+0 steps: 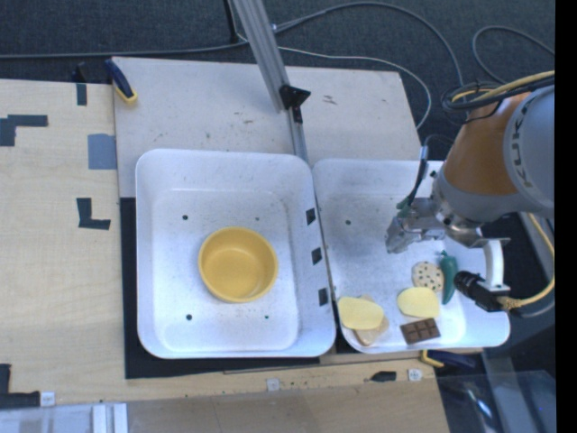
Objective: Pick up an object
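A pale wooden bench [54, 269] fills the left and lower frame, with dark carpet [108, 12] across the top. Two white bins sit mid-frame: the left bin [162, 327] holds a yellow bowl [238, 263]; the right bin [361, 188] has small food pieces [419, 301] clustered at its lower right. The gripper [403, 234] hangs just above them; whether it is spread cannot be told
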Tool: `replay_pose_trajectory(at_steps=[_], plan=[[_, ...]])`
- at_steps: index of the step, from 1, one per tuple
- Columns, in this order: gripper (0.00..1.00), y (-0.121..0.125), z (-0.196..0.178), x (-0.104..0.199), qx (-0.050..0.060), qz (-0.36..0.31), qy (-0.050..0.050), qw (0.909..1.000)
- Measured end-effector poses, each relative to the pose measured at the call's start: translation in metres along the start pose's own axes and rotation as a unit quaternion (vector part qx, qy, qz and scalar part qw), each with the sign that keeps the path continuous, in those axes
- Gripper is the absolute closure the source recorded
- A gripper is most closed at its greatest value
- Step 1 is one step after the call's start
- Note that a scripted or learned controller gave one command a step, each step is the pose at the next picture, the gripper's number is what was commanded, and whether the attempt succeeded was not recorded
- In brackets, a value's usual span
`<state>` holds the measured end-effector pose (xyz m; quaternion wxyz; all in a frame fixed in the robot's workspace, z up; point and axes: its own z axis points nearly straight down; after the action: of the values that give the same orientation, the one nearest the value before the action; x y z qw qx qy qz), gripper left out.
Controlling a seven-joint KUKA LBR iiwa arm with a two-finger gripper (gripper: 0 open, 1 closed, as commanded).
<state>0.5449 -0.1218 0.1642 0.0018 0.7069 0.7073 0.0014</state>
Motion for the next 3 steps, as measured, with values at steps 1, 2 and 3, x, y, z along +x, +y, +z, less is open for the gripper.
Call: replay_pose_trajectory(at_steps=[1,2,3], plan=[[1.00,0.001,-0.062,-0.001,0.000,0.000,0.000,1.0000],[1.00,0.002,-0.081,-0.001,0.002,0.000,0.000,1.0000],[1.00,0.022,-0.081,0.039,0.003,-0.001,0.001,1.0000]])
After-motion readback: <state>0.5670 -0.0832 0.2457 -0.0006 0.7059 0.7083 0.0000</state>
